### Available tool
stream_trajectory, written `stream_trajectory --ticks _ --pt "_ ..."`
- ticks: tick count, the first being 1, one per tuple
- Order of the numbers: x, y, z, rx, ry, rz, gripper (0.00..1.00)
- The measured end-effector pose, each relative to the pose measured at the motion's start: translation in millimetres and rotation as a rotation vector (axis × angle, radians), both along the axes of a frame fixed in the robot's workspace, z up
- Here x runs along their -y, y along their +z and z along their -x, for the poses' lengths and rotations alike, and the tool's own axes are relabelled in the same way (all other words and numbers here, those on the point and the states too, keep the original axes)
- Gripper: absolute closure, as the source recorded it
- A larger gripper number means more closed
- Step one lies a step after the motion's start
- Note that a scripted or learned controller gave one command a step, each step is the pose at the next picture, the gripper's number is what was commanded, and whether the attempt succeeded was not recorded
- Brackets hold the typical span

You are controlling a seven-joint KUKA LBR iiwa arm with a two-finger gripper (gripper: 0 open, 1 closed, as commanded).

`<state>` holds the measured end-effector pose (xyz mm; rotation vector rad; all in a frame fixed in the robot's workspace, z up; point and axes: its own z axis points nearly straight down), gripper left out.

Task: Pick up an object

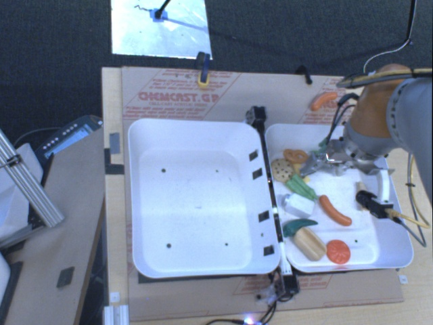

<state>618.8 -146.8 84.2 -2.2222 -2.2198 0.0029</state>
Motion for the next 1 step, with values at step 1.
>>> stream_trajectory --ticks 1 --pt "-2.0 0.0 44.8 0.0 0.001 -0.001 0.0"
